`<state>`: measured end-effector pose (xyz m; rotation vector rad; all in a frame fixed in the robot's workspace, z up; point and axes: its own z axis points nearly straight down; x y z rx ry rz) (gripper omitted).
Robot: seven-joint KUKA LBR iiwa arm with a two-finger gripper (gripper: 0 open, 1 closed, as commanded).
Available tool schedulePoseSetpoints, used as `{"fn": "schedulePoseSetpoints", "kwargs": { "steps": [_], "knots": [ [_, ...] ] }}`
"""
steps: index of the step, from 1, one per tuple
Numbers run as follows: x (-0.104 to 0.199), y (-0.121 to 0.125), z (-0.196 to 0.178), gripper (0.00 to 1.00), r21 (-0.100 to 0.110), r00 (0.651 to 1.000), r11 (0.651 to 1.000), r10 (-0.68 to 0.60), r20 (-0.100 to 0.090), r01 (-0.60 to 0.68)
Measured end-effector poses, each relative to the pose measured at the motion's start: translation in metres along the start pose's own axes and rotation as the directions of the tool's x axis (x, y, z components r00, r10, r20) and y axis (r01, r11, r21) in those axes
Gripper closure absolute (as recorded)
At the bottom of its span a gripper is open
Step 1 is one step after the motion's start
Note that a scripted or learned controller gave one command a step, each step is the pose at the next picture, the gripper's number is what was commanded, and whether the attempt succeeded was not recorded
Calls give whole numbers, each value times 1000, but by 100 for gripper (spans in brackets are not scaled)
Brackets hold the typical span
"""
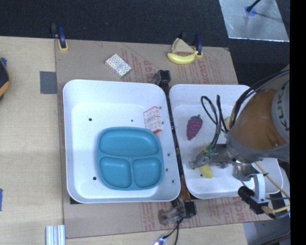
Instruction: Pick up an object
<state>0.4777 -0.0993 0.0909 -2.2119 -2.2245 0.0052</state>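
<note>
We see the tool (203, 161) low in the right bin (194, 97), reaching in from the right under the grey arm (260, 126) with its orange band. Its metal tip sits just over a small yellow piece (207, 172) on the bin floor, at the piece's upper end; we cannot tell whether the tool is spread or pressed together, nor whether it grips anything, since the tip blurs into the piece. Just above and to the left of the tool, apart from it, a purple grape bunch (194, 127) lies on the white floor of the same bin. Black cables (212, 111) loop over the bin beside the grapes, running back to the arm.

Across the divider, the left bin (81, 98) carries a blue tray (129, 157) with three compartments, lying flat near its middle. A small red-and-white packet (153, 119) rests at the tray's upper right corner, near the bin's right wall.

Outside the bins, on the brown board (86, 60) on the desk (20, 137), a patterned packet (118, 65) lies above the left bin, and a banana (181, 57) with a sandwich wedge (182, 46) behind it lies at the board's top edge, above the gap between the bins. Blue clamps (61, 38) pin the board's top edge.
</note>
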Motion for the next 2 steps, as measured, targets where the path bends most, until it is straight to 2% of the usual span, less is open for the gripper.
{"fn": "schedulePoseSetpoints", "kwargs": {
  "steps": [1,2],
  "knots": [
    [-1,0,-10,100,2,1000,1000,-4,1,4],
    [60,26,-101,100,-4,1000,1000,0,0,0]
  ]
}}
